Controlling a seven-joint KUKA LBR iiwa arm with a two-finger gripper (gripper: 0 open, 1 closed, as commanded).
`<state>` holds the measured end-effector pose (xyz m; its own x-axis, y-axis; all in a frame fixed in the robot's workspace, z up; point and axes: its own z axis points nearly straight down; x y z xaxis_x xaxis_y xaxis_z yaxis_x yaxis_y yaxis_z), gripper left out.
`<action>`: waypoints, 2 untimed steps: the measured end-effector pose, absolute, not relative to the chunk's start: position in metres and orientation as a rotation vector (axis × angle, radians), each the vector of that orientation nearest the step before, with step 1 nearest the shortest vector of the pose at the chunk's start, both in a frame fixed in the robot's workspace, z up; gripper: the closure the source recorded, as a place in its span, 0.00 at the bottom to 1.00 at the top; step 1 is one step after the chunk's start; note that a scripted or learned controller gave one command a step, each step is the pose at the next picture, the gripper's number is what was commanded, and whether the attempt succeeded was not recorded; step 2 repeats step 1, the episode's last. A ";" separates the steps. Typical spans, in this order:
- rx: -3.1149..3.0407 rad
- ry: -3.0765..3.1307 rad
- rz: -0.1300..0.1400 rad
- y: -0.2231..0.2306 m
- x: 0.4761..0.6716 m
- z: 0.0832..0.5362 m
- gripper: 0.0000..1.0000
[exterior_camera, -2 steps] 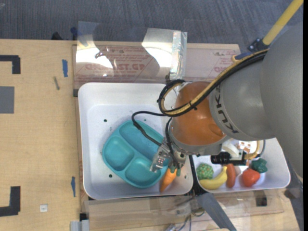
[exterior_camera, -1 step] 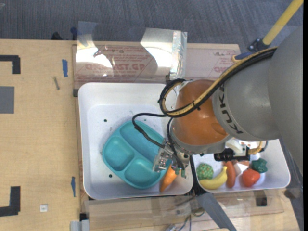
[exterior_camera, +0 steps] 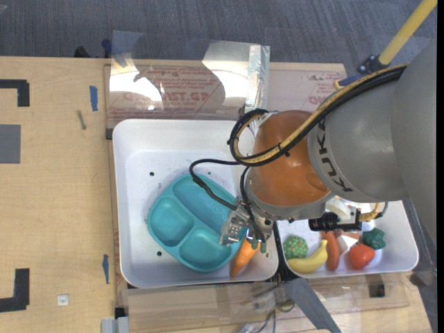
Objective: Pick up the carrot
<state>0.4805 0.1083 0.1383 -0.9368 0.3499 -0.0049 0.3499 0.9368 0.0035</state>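
Reaching into the left bin (exterior_camera: pixel 132 186), my gripper (exterior_camera: pixel 244 236) sits at the carrot (exterior_camera: pixel 243 257), beside a teal divided plate (exterior_camera: pixel 187 224). I cannot tell its grip. Arm hides much of the right bin (exterior_camera: pixel 406 255), holding banana (exterior_camera: pixel 310 259), broccoli (exterior_camera: pixel 295 245) and tomato (exterior_camera: pixel 361 255).

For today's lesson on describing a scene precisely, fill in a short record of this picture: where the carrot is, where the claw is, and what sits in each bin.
carrot: near front edge of the left bin, tip pointing down-left, beside the teal tray
claw: directly over the carrot's top end; whether it grips the carrot cannot be told
left bin: holds a teal tray with compartments, plus the carrot
right bin: holds a banana, a green broccoli-like piece, red and orange toy vegetables
arm: reaches in from the right, orange band above the wrist
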 end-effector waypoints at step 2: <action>0.219 3.129 0.003 0.122 0.480 0.142 1.00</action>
